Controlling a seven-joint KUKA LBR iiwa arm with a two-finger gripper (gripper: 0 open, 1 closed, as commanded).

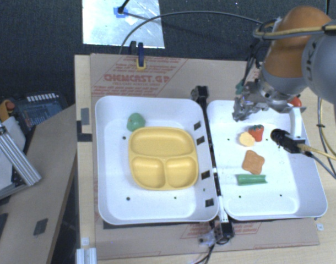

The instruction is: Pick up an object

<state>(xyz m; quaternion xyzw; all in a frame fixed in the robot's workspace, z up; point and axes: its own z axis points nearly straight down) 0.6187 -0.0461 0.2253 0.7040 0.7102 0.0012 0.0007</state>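
Observation:
In the right bin [278, 205] lie a yellow round piece [246, 139], a small red piece with a green top [258, 132], an orange-brown flat piece [253, 162] and a green stick [251, 179]. My gripper [239, 112] hangs over the far left part of that bin, just above and left of the yellow and red pieces. Nothing shows between its fingers. In the left bin [110, 202] rests a yellow divided tray [162, 158], with a green lump [136, 121] beside its far left corner.
A black divider [207, 142] runs between the two bins. A clamp [140, 56] stands at the bench's far edge, with a shiny sheet [124, 15] behind it. The near part of the right bin is bare white floor.

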